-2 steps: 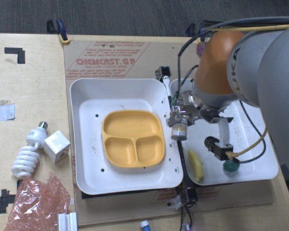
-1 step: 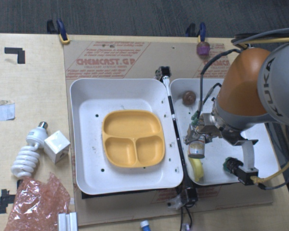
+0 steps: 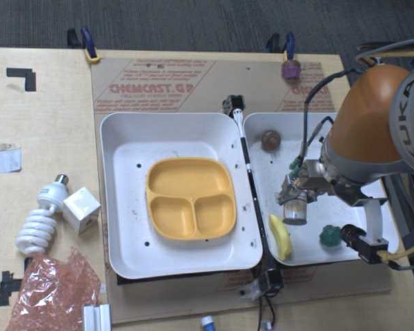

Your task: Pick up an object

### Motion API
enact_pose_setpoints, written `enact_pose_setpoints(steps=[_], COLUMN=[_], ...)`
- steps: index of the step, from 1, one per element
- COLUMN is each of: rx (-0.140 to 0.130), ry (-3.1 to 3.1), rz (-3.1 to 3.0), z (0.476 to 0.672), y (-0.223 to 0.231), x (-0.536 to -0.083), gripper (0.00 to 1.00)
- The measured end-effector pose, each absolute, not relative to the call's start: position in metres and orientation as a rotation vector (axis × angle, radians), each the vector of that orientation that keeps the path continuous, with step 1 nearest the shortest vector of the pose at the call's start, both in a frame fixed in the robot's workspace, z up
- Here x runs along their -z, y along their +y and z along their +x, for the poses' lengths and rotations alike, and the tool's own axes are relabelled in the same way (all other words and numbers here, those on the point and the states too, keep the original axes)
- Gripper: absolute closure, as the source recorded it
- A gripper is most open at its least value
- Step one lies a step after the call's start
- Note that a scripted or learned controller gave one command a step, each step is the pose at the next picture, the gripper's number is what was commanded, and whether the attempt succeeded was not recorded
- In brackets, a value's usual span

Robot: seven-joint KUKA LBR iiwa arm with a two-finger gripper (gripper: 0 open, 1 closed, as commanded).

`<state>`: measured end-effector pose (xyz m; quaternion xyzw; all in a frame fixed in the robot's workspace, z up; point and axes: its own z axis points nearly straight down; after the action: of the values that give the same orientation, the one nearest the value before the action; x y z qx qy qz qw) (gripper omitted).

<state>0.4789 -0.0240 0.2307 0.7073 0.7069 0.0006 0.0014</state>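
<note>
Gripper (image 3: 294,200) is hanging low in the right bin (image 3: 257,178), right over a small cylinder-like object (image 3: 294,214) with a pale top. I'm not able to tell its state, so I'm not calling a grasp. The banana (image 3: 281,236) is lying just beside and below it, near the bin's left wall. A green lump (image 3: 330,236) is sitting toward the front right, and a brown round thing (image 3: 270,140) is sitting well apart at the back.

I'm judging the step as closing on that cylinder. I'm wanting a straight drop, centred on it, and a clean vertical lift, keeping clear of the banana so it isn't getting nudged or pinched along.

Left bin (image 3: 117,185) is holding a yellow divided plate (image 3: 191,198). Both bins are sitting on a printed board (image 3: 152,85), clamped at the back with blue clamps (image 3: 88,45). On the bench (image 3: 34,116) to the left, a spiral bulb (image 3: 40,223), a white cube (image 3: 81,209) and crinkled pink plastic (image 3: 52,292) are lying. Dark carpet (image 3: 193,9) is showing behind.
</note>
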Motion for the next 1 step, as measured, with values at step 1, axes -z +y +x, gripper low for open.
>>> enact_pose_setpoints(steps=[1], rx=[0.002], ry=[2.22], rz=[2.223], z=[0.4777], y=[-0.0281], x=[-0.2208], gripper=[1.0])
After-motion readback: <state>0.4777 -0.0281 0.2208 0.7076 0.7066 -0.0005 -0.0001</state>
